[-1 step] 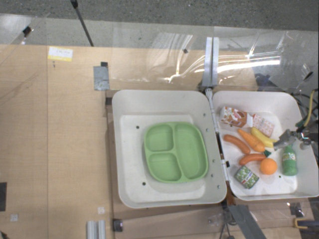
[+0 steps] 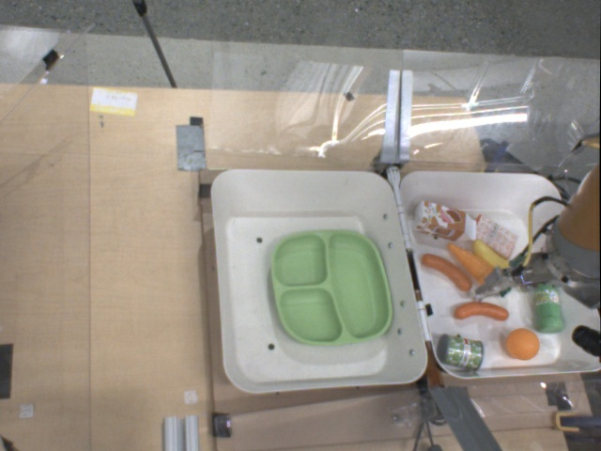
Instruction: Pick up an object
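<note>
A light wooden bench top (image 2: pixel 103 252) fills the left and middle, with a yellowish label (image 2: pixel 114 101) and a grey patch of tape (image 2: pixel 191 146) stuck on it. Beyond its far edge runs dark speckled floor (image 2: pixel 300 7), crossed by a thin black rod (image 2: pixel 148 22). Clear plastic sheeting (image 2: pixel 451 111) along that edge catches bright glare.

Red sausage (image 2: pixel 481 311) lying flat near the right bin's middle — orange (image 2: pixel 521 344) and green can (image 2: pixel 461 353) close by.
</note>
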Available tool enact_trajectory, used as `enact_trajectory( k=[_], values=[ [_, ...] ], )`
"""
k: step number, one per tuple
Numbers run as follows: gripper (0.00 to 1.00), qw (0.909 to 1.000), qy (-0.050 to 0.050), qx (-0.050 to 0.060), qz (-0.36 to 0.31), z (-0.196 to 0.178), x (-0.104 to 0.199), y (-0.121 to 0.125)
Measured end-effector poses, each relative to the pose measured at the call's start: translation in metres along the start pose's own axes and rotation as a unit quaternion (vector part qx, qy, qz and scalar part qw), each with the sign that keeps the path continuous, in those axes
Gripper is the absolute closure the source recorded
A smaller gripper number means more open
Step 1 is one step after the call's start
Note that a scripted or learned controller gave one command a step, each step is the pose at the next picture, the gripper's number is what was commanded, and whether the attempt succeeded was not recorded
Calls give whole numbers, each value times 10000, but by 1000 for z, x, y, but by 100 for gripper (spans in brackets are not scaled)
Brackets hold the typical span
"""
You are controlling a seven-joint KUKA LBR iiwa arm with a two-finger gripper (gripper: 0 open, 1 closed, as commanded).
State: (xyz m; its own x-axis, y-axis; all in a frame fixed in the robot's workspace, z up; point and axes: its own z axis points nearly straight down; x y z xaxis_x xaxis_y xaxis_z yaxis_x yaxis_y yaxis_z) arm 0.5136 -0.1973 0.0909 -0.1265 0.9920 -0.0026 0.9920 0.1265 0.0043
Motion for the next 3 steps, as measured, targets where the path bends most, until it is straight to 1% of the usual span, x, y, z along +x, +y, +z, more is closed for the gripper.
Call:
enact_trajectory(
  k=[1,2,3],
  values=[
    [0,9988,1,-12,-480,-1,21,95],
    [100,9988,-14,-36,-486,-14,20,96],
    [100,9604,-11,-33,-2787,-118,72,156]
  ],
)
